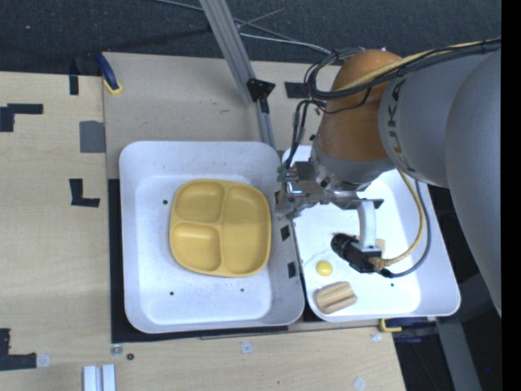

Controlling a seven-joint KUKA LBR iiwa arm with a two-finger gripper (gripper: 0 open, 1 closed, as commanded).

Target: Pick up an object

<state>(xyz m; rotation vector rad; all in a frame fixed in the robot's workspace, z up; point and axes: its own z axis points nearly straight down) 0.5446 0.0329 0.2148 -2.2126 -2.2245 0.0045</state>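
Approach step: gripper (287, 192) over right bin (423, 296) left rim (grip state unclear); next, descend onto tan roll (334, 296).

A yellow plate (220, 226) (moulded into compartments, with rounded corners) lies flat and face up near the middle of the left bin (146, 300). In the right bin (431, 296), by its near edge, a small round yellow piece (325, 268) sits just beside a tan, bread-like roll (334, 296)
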